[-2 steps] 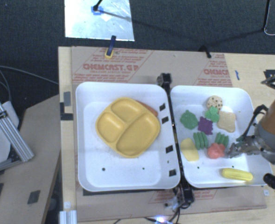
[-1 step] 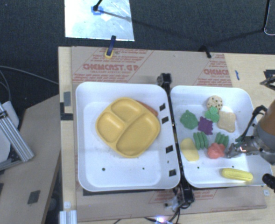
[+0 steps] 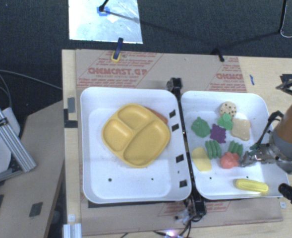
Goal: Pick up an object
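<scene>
The right bin (image 3: 259, 101) holds several toy foods: a cookie (image 3: 228, 107), a beige bread slice (image 3: 241, 129), a green leafy piece (image 3: 201, 127), a purple piece (image 3: 217, 132), green beans (image 3: 213, 148), a red piece (image 3: 229, 160), a pale yellow piece (image 3: 201, 159) and a yellow banana-like piece (image 3: 251, 185). My gripper (image 3: 247, 158) is low in this bin, just right of the red piece and apparently touching it. Nothing is visibly lifted.
The left bin (image 3: 93, 182) carries a yellow divided plate (image 3: 136, 134) with something reddish peeking out behind it. A black divider (image 3: 181, 138) runs between the bins. The grey arm with its orange band (image 3: 289, 130) hangs over the right bin's right edge.
</scene>
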